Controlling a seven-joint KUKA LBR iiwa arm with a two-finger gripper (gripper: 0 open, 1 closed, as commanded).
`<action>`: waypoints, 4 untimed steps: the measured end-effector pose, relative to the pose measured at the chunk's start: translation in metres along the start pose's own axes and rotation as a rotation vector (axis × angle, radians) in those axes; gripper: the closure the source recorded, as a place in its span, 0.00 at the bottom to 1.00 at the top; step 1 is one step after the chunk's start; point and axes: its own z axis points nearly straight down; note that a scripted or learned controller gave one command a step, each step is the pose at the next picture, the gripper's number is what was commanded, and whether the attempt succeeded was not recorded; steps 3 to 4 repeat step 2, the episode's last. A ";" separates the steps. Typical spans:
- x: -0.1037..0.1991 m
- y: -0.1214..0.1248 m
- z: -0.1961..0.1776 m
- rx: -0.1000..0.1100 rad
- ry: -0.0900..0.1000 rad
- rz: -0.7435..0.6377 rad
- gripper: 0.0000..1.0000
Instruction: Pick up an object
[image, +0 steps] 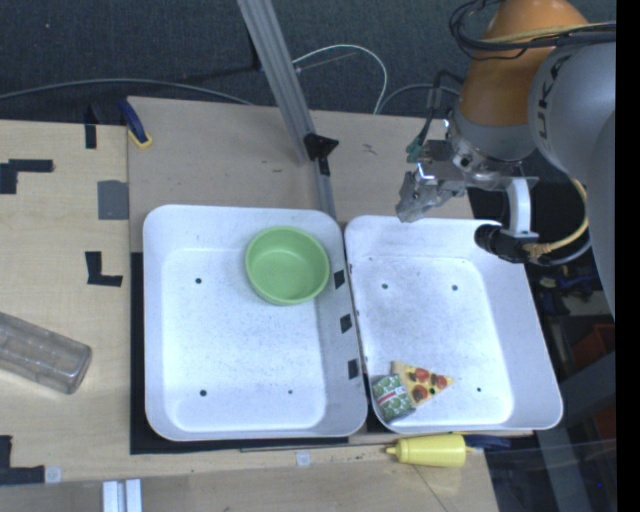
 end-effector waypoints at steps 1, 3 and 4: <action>0.055 -0.010 0.002 0.001 0.000 0.000 1.00; 0.109 -0.011 0.026 0.003 0.000 0.001 1.00; 0.109 -0.011 0.026 0.003 0.000 0.001 1.00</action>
